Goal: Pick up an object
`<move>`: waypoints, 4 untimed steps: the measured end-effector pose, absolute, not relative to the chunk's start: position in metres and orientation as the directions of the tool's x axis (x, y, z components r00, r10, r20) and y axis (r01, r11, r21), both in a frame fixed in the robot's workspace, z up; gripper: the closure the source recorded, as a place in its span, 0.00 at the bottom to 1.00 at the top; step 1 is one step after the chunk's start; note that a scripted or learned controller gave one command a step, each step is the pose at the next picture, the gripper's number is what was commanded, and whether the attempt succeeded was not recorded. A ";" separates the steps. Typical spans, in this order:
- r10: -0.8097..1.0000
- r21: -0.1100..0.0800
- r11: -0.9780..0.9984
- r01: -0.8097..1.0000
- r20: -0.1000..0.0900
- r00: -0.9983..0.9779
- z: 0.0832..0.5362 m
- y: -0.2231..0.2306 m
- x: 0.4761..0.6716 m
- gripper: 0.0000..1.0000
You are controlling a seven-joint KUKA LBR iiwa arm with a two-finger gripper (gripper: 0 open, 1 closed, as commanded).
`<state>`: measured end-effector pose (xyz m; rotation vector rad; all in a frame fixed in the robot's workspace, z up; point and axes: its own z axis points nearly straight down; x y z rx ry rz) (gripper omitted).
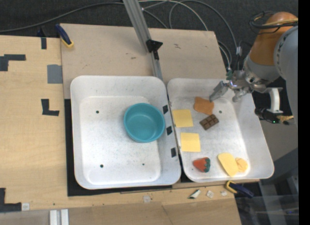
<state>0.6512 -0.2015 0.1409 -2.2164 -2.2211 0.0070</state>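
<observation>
On the surface point(111, 54), the pincer point(227, 91) hangs spread and empty at the right bin's point(252, 137) upper edge, just right of the toast point(204, 105) at frame centre-right, so closing there risks grabbing nothing.

The grey arm is reaching in from the right, its orange band sitting above the wrist. The end effector point(226, 92) is pointing down and leftward, its two fingers standing apart with nothing between them.

No readable text or labels — view perhaps too coarse.
</observation>
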 end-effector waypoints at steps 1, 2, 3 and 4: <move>1.000 -0.002 0.002 1.000 0.000 -0.002 0.088 -0.200 0.651 0.00; 1.000 0.000 0.005 1.000 -0.002 -0.005 0.101 -0.200 0.652 1.00; 1.000 0.005 0.001 1.000 -0.001 -0.001 0.163 -0.199 0.647 1.00; 1.000 0.005 0.002 1.000 -0.002 -0.002 0.215 -0.208 0.651 1.00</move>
